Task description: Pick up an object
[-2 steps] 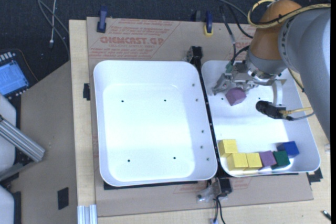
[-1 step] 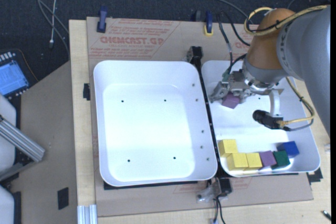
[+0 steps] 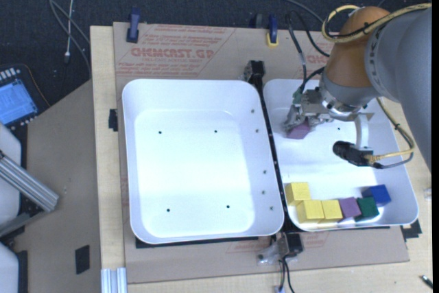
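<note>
My gripper hangs over the upper left part of the right bin, below the orange band of the arm. A small mauve block pokes out from under its tip, touching it or very close to it. The gripper body hides whether the block is gripped. Along the bin's front edge lies a row of blocks: yellow blocks, a purple block, a green block and a blue block.
The left bin sits next to the right one, with their rims meeting near the gripper. A black connector with a yellow cable hangs from the arm over the right bin. Clamps hold the board's far edge.
</note>
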You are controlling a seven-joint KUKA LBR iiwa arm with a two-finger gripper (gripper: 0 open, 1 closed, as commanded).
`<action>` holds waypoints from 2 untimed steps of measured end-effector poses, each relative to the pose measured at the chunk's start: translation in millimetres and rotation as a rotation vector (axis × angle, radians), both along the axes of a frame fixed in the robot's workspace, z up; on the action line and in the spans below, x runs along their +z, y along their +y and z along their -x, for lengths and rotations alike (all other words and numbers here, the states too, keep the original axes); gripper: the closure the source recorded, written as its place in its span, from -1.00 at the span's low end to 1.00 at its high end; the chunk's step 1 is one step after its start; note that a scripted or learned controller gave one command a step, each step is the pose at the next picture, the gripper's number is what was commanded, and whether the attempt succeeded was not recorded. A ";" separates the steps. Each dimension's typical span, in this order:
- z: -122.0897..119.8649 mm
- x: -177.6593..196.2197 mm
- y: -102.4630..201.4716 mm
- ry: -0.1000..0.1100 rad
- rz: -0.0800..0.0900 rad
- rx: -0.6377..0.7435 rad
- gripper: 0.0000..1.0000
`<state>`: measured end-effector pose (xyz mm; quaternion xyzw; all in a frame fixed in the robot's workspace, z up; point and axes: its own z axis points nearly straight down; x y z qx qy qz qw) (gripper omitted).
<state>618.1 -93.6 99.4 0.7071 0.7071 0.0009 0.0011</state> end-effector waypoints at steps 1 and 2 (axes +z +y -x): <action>-36.1 93.4 79.4 -0.007 -0.002 0.007 1.00; -29.1 157.7 154.9 -0.003 -0.003 0.007 1.00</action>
